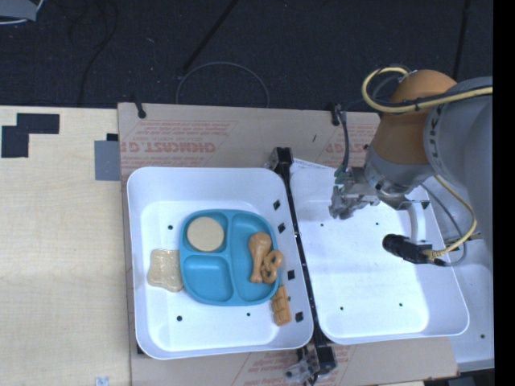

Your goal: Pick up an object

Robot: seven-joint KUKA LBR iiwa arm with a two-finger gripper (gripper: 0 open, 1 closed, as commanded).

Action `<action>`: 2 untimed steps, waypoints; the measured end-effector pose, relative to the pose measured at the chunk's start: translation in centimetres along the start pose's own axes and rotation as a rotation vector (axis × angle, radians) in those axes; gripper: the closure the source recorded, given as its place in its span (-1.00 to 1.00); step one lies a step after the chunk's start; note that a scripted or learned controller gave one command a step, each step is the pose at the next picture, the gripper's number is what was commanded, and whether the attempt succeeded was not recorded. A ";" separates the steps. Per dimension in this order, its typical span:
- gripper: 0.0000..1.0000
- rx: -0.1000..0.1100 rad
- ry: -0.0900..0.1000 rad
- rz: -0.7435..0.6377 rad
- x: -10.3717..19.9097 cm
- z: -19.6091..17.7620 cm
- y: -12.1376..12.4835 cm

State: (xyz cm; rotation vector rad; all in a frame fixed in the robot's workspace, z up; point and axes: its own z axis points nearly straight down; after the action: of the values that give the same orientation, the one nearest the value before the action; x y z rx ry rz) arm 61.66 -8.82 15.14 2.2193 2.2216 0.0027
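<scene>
The gripper (344, 205) hangs over the right bin (386, 312), its grip unreadable, well apart from the pretzel (264, 257) on the blue tray (211, 280)

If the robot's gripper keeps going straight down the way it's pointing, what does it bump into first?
Probably just the white floor of the right bin. The gripper points down near that bin's upper left corner, with no toy under it. Depth is hard to judge from this slanted view.

Blue tray (211, 284), white bins (153, 312)

Crowded left bin (153, 328); right bin (378, 312) seemingly open.
</scene>
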 end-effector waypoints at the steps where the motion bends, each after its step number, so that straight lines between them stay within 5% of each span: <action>1: 1.00 0.000 -0.001 0.002 -1.0 -5.5 -0.3; 2: 1.00 0.002 0.000 0.001 -1.1 -8.3 -0.3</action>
State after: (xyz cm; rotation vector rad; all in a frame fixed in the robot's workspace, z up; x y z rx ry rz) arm 61.33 -9.93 23.40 2.2218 2.2211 0.0004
